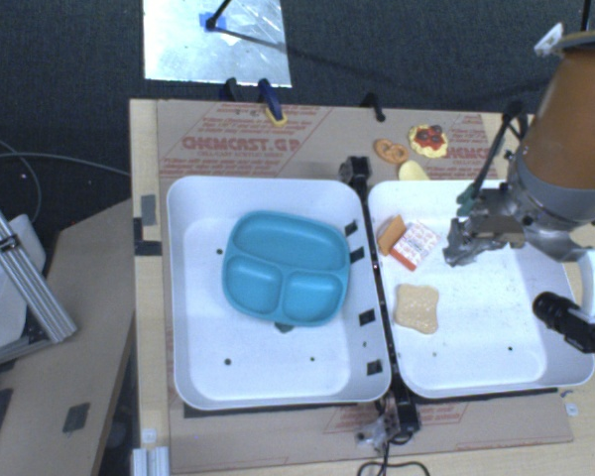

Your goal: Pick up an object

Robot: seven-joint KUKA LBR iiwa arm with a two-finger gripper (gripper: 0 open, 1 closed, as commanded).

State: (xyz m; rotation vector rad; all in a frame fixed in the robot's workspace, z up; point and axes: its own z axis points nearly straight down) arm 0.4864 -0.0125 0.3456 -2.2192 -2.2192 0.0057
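Observation:
My gripper (457,249) hangs over the right bin (516,365), just right of a small red and white packet (414,245). An orange wedge (391,233) lies against the packet's left side. Below them a tan slice of bread (416,307) rests flat on the bin floor. The gripper sits close to the packet's right edge, with nothing seen between its fingers. The arm's orange band (578,107) rises at the upper right.
The left bin (198,296) holds a blue divided plate (285,268). Behind the bins, on the cardboard, lie a small pizza toy (428,140), a brown cookie (389,151) and a pale yellow piece (413,172). A blue and yellow clamp (271,102) stands at the back.

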